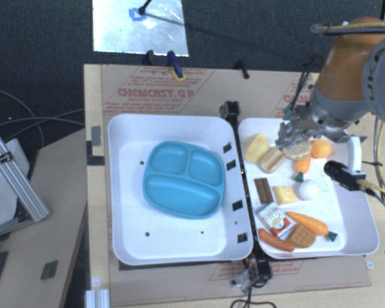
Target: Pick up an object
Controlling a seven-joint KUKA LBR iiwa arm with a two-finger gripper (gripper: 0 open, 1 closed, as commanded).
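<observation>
At right of centre, the gripper (290,137) is lowered over toy food (283,194) in the right bin (361,233); its jaws are blurred, so their state cannot be told.

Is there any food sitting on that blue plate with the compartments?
No. The blue plate lies bare in the left bin, while all the toy food sits in the right bin.

Red print reading "CHEMCAST GP" stands on the brown board (155,90) just behind the left bin (125,172). More red print behind the right bin (359,217) is too small to read.
</observation>
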